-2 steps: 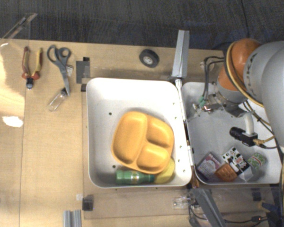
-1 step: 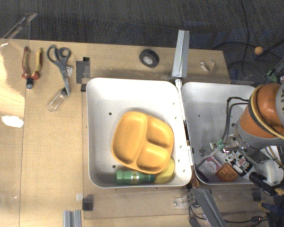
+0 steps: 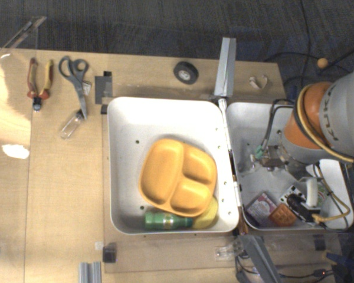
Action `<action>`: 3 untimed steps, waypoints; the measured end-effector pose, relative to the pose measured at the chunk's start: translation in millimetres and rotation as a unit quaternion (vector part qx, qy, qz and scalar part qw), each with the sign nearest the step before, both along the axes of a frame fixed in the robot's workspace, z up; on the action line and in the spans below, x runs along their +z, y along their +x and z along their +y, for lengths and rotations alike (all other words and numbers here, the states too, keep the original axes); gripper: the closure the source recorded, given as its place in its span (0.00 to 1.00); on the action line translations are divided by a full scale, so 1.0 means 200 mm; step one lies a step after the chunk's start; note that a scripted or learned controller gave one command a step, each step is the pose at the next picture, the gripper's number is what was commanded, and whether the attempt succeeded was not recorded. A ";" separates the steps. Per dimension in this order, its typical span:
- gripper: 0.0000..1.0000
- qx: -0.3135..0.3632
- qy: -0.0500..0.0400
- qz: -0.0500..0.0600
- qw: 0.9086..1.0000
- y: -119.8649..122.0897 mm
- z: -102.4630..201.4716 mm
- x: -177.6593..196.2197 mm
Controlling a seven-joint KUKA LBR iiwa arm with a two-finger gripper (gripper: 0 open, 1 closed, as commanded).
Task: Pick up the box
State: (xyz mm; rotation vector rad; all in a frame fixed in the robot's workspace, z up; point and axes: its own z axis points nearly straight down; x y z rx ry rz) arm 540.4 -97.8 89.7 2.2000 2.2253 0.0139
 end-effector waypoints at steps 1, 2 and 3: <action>0.00 0.020 0.000 0.003 1.000 0.46 -0.05 -0.01; 0.00 0.189 -0.002 0.009 0.982 0.64 0.02 -0.01; 1.00 0.193 -0.005 0.001 0.981 0.66 0.03 0.06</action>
